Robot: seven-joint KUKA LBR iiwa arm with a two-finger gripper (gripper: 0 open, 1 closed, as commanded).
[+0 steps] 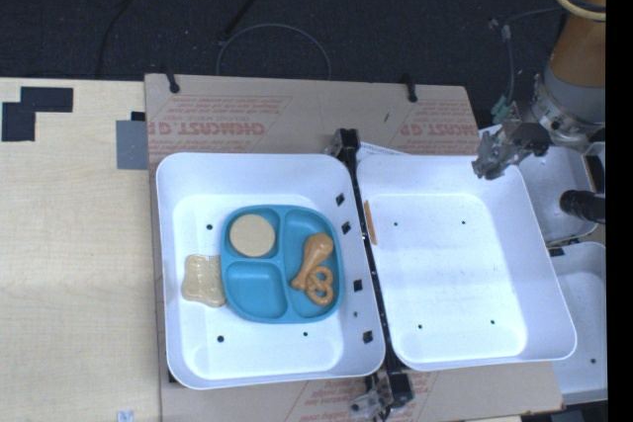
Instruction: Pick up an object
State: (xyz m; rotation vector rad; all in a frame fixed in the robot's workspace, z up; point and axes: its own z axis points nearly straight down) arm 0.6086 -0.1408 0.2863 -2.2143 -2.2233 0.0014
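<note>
The bench [69, 262] bears cardboard [297, 119] under two white bins [257, 175].

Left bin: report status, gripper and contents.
Gripper over the right bin's far right corner, holding nothing visible. Blue tray in left bin carries round cookie, drumstick, pretzel; tan piece beside it. Nothing blocking.

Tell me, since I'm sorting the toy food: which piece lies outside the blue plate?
The pale toast slice, lying on the left bin's floor against the blue plate's left edge. The round cracker, drumstick and pretzel all sit in plate compartments.
</note>
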